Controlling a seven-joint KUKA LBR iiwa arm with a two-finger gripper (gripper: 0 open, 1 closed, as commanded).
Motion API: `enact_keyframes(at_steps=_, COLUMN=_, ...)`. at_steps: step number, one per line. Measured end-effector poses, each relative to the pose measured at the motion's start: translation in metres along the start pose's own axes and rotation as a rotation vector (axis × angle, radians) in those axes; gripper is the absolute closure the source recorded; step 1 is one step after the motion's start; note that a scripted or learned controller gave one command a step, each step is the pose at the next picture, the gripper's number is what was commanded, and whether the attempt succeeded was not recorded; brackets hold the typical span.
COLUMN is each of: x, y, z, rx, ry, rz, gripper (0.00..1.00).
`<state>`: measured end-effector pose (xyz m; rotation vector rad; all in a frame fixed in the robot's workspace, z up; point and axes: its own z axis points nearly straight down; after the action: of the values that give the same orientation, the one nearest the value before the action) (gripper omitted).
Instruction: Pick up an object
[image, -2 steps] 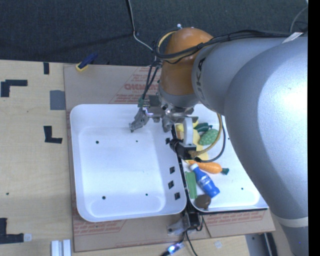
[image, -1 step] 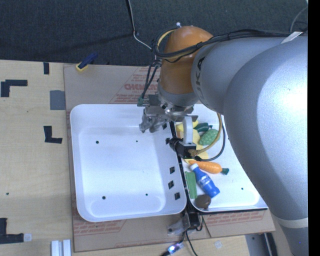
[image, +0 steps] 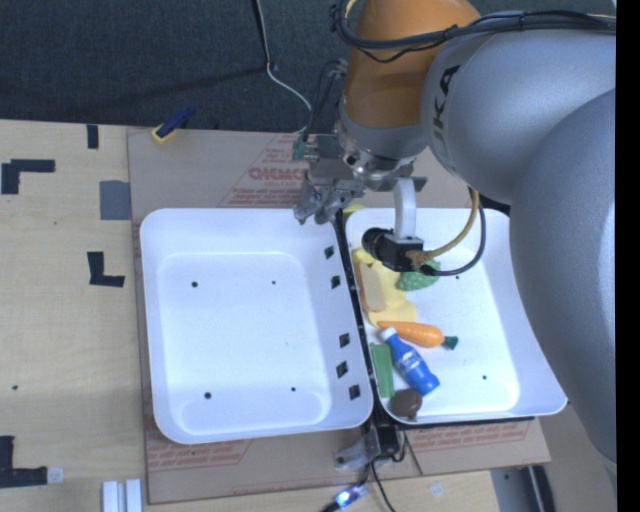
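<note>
You've got two white bins (image: 240, 330), black-dotted; the right bin (image: 490, 340) holds an orange carrot (image: 420, 335), a blue bottle (image: 412, 364) with white cap, a yellow piece (image: 385, 292), a green stick (image: 383, 368); grey arm (image: 530, 110), orange band (image: 400, 50)

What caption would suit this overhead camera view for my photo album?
Grey-and-orange arm hangs over two white bins, its gripper above the right bin's pile: toy carrot, blue bottle.
</note>
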<state>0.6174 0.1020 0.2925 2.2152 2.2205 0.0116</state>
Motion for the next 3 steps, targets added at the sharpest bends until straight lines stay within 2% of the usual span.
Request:
enact_keyframes(at_steps=1, x=-0.062, y=0.011, z=0.023, rx=0.012, ry=-0.005, rz=0.007, gripper=1.0)
enact_keyframes(at_steps=2, x=0.008, y=0.012, z=-0.064, rx=0.002, ry=0.001, rz=-0.006, gripper=1.0)
enact_keyframes(at_steps=3, x=-0.07, y=0.054, z=-0.203, rx=-0.008, ry=-0.005, rz=0.007, gripper=1.0)
